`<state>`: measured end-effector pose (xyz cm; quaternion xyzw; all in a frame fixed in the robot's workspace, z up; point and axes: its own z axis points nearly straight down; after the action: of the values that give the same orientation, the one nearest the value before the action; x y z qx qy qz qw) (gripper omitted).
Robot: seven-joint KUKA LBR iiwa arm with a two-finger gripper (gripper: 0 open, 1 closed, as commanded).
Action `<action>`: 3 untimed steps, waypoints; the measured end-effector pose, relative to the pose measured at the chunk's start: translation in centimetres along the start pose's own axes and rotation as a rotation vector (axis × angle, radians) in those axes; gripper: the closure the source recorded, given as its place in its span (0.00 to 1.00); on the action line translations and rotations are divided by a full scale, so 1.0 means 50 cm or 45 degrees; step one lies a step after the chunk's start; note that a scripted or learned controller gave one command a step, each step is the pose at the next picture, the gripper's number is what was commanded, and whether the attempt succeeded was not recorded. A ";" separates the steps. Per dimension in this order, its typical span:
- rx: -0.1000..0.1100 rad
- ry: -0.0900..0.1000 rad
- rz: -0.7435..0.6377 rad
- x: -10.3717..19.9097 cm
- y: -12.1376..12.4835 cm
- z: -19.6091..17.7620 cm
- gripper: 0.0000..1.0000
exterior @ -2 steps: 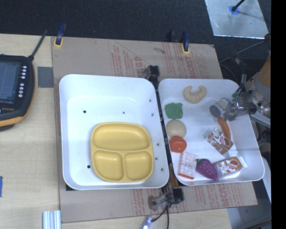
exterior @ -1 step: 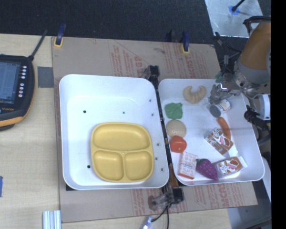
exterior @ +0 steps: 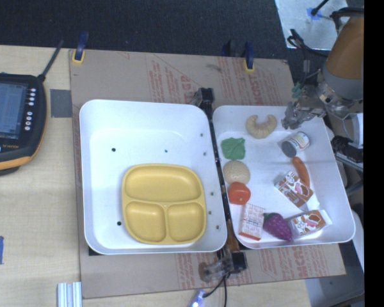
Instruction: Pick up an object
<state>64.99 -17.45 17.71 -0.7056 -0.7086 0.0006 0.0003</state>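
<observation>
From above, the grey arm's tool (exterior: pixel 299 115) hangs over the right white bin's (exterior: pixel 336 171) upper right corner; whether it is spread or pressed together cannot be told. Just below it lies a small grey can (exterior: pixel 295 144), with a tan croissant (exterior: pixel 261 126) to the left. The left white bin (exterior: pixel 102 133) holds a yellow divided plastic tray (exterior: pixel 164 203).

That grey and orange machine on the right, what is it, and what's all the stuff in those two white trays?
It is a robot arm, seen by one camera above the bench, looking down at a slant. Its gripper hangs over the right bin's far corner, with nothing visibly held. That bin holds toy food: a croissant, a green leaf, a tomato, purple grapes, a small can and some packets. The left bin holds a yellow divided tray. A control tablet lies far left.
</observation>
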 end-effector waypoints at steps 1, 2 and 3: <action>0.004 0.001 0.002 -0.076 -0.047 -0.007 1.00; 0.005 0.002 0.000 -0.012 -0.037 -0.021 1.00; -0.001 0.000 0.000 0.018 -0.052 -0.083 1.00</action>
<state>62.37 -16.56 21.86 -0.7055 -0.7087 0.0004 0.0002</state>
